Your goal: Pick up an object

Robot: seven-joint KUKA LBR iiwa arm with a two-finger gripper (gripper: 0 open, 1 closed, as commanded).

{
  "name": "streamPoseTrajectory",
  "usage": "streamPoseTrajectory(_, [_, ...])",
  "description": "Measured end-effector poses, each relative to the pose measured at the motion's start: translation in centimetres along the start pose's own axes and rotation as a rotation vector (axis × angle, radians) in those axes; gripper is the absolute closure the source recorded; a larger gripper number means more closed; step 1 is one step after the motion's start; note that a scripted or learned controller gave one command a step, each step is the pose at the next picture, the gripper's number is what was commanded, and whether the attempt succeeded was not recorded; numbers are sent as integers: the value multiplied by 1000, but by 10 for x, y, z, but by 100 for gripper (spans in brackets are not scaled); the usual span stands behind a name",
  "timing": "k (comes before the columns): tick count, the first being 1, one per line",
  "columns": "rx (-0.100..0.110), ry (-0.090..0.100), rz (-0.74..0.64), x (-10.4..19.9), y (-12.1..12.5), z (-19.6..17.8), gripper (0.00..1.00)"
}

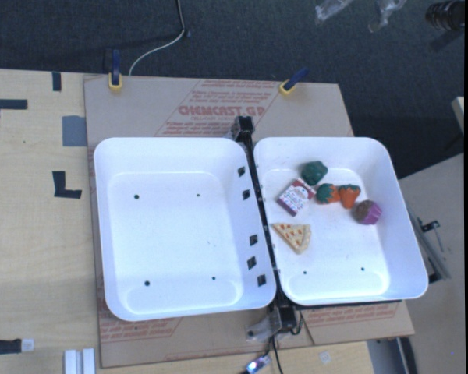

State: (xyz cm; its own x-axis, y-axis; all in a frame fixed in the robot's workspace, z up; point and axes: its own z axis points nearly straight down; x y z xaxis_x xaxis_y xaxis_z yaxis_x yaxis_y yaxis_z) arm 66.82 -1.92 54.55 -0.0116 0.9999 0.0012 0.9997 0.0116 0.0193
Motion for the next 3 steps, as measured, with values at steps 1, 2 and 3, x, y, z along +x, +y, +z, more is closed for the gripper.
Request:
streamPoseTrajectory(1, [19,-3,9,-5,0,1,100])
streamPoseTrajectory(2, [37,0,14,-18,-106,114,100])
streamPoseTrajectory(3, [37,0,8,30,-171,217,100])
